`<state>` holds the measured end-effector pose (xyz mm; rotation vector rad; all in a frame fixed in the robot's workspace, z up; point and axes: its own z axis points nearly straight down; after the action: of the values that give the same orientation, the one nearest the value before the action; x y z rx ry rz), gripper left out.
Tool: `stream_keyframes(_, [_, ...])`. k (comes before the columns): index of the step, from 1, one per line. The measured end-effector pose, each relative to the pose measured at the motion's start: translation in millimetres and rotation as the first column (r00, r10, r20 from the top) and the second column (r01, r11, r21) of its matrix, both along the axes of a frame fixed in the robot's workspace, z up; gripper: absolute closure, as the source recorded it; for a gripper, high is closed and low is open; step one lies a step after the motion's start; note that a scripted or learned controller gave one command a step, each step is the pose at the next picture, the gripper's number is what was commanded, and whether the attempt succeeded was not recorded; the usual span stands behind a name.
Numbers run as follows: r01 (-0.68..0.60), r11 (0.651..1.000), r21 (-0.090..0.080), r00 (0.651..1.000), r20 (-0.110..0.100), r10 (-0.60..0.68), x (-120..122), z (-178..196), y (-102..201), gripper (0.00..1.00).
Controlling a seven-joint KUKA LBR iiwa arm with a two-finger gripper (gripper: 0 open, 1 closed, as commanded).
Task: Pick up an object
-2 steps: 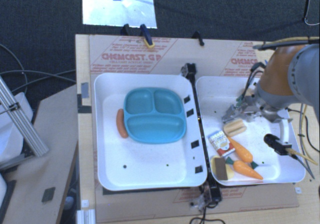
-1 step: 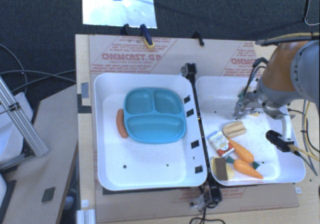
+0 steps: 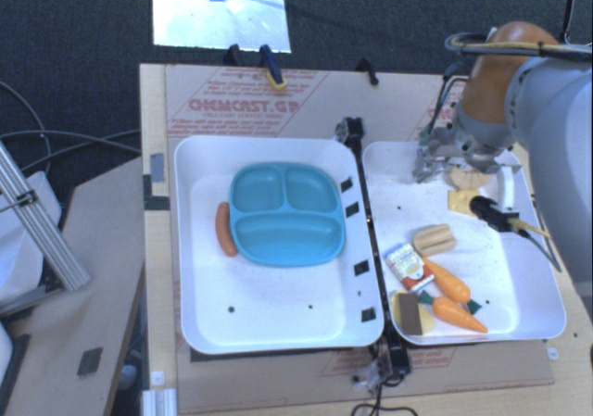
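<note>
My gripper point(image 3: 434, 164) hangs low over the far part of the right bin point(image 3: 537, 312), close to the bin floor. Just right of it lies a pale yellow piece point(image 3: 465, 201), apart from the gripper. Toward the front of this bin lie a tan bread roll point(image 3: 435, 239), a small red and white carton point(image 3: 405, 263), two orange carrots point(image 3: 448, 282) point(image 3: 459, 314) and a tan slice point(image 3: 408, 312). Nothing shows in the gripper's grasp.
The left bin point(image 3: 204, 312) holds a blue divided plate point(image 3: 285, 215) with a reddish sausage point(image 3: 223, 228) along its left side. A black-clipped divider point(image 3: 361, 210) runs between the bins. The grey arm point(image 3: 547, 108) fills the right side above the bin.
</note>
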<state>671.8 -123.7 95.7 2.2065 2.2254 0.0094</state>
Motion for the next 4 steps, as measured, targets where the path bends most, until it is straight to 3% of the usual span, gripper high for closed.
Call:
stream_keyframes(1, [0.012,1.000,-0.005,1.000,0.000,-0.012,-5,71,-75,1.00])
stream_keyframes(2, [0.011,1.000,0.000,1.000,-0.013,-0.011,-78,63,-85,1.00])
stream_keyframes(3, [0.009,1.000,0.000,1.000,-0.009,-0.009,-121,79,-83,1.00])
stream_keyframes(4, [0.002,1.000,-0.001,1.000,-0.002,-0.002,-61,86,-82,1.00])
